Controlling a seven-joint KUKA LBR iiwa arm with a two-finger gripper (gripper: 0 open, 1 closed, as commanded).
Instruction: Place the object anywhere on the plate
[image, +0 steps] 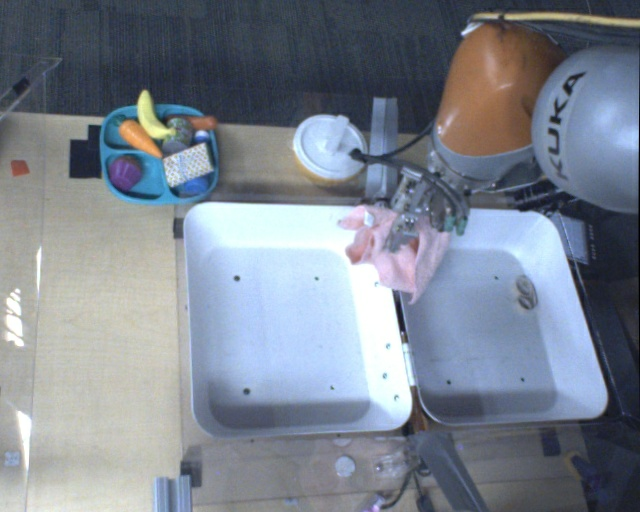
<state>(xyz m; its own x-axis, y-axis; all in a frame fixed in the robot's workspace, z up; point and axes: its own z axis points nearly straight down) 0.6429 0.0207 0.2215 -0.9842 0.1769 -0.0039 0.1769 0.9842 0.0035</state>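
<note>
End effector (412, 222) clamped on pink cloth (395, 255) (hanging below, over bins' shared rims).

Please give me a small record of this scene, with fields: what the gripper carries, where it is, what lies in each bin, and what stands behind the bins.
gripper: gripper, over the top edge where both bins meet
held thing: pink cloth, hanging from the fingers
left bin: left bin, cloth overhangs its upper right corner
right bin: right bin, a small grey object near its right wall
behind bins: blue tray with toy food; round white lidded container
</note>
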